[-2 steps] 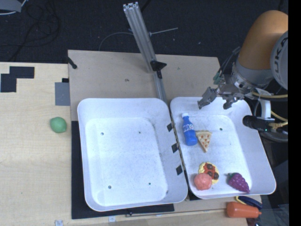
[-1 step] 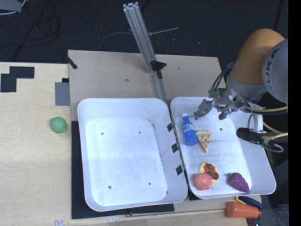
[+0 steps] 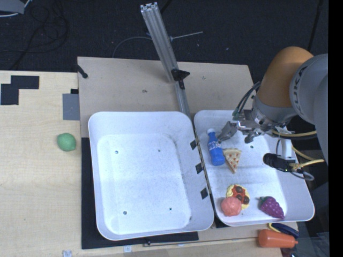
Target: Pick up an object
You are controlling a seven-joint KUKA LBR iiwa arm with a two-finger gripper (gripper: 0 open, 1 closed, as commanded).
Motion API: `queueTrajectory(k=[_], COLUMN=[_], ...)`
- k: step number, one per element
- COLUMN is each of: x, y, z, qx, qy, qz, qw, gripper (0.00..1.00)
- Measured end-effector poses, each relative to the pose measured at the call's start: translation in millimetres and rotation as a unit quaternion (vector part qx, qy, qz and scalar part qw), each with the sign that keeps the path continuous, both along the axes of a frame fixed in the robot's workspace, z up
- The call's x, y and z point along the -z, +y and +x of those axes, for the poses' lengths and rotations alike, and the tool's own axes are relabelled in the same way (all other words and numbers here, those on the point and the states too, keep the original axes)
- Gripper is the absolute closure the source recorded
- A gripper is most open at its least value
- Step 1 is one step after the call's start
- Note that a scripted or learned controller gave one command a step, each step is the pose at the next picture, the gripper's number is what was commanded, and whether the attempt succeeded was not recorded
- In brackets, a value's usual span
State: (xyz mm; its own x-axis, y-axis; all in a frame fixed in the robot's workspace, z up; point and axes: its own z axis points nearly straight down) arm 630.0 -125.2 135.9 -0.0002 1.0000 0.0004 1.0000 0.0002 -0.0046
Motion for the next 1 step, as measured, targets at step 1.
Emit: queueTrajectory(k=[1], x=[21.8], y=[-1.3], z=[2.2], qx=[0.001], qy=[-0.006], qz=[-0.001], qw=[1.0], gripper=[0.0])
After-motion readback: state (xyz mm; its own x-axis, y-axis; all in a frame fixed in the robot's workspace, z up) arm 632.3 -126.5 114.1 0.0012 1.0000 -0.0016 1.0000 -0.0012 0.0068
